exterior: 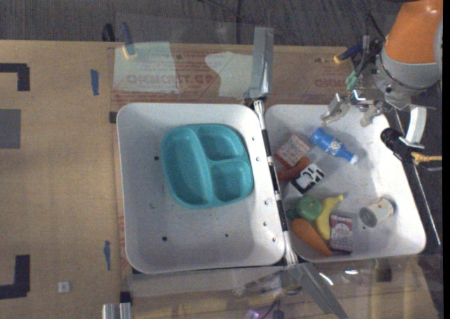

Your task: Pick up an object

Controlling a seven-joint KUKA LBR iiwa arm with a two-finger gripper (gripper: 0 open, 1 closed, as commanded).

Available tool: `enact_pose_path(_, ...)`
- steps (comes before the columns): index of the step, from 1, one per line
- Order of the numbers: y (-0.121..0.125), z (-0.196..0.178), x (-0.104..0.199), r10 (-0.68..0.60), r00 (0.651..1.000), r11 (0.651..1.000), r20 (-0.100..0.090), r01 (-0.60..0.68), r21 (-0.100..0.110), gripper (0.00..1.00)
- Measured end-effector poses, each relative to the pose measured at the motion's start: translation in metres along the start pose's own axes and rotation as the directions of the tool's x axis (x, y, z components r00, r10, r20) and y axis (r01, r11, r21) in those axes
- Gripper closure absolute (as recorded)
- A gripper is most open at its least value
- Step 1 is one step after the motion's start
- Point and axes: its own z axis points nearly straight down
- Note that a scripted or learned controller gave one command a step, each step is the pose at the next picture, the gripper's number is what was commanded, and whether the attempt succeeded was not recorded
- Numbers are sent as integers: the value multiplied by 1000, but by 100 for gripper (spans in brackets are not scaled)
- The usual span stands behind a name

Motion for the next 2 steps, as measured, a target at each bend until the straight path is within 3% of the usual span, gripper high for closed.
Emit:
enact_pose_path(1,-8,100,-44,-54,999,999,1,54,-1,0)
enact_pose_path(2,-10,136,-77,-57,998,998,1,57,-2,0)
